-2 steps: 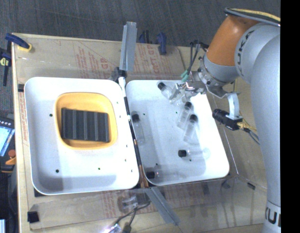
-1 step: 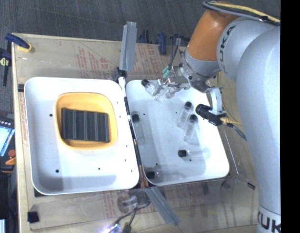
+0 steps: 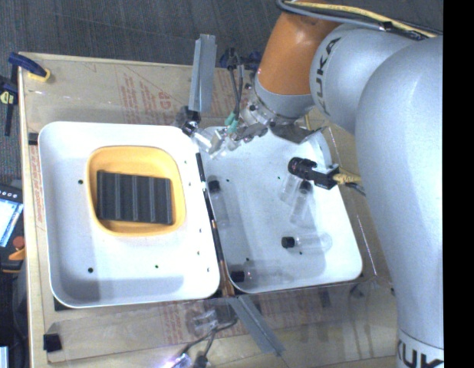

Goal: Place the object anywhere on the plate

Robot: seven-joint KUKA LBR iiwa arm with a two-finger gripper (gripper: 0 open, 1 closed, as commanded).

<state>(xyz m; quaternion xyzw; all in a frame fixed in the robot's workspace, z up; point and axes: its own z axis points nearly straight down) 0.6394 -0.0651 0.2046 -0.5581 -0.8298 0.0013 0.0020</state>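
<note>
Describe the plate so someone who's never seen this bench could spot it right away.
Find the left white bin of the two on the bench. The plate lies in its middle: a yellow-orange, rounded-square dish with a dark ribbed rectangle across its centre. It is the one coloured thing in that bin; the right bin holds small clear and black items instead.

This is a robotics lab or test cell, not a home. A big grey industrial arm (image 3: 390,129) with an orange band reaches over a plywood bench (image 3: 106,79) printed with red stamps. Two white bins (image 3: 60,267) sit on it side by side. Blue clamps (image 3: 22,67) grip the bench's corner, a small screen (image 3: 3,219) sits at the left edge, and dark carpet (image 3: 106,14) lies beyond.
</note>
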